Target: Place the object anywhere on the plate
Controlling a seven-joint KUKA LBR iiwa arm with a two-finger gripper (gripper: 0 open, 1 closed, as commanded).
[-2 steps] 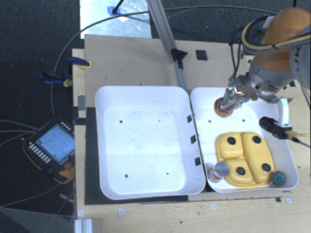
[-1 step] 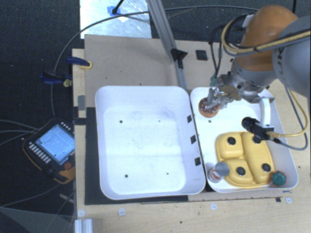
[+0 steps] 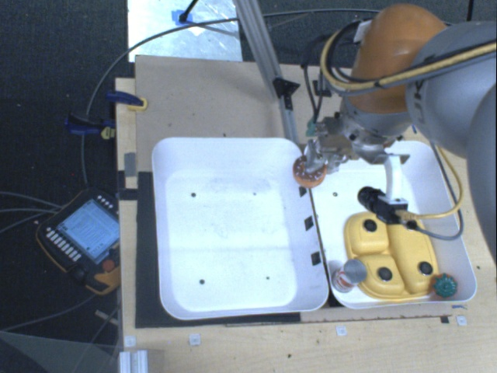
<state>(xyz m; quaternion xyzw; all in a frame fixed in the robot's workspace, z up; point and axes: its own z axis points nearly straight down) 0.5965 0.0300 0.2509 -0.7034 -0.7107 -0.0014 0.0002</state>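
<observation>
Near the frame's centre, the gripper [image 3: 314,164] is gripping a small brown round object [image 3: 310,176] between its fingers, hanging over the seam between the left bin [image 3: 175,162] and the right bin [image 3: 435,162]. The yellow plate [image 3: 390,256] is lying at lower right, well apart from the object.

Our grey arm with its orange band

We see a thick, rounded grey arm [image 3: 458,76] with a glossy orange dome-like band [image 3: 392,41] above the wrist. Yellow and black cables [image 3: 342,49] loop around the orange part, and another yellow cable [image 3: 450,200] trails down lower. Below the wrist sits a metallic silver-grey gripper [image 3: 318,158], small and angular.
</observation>
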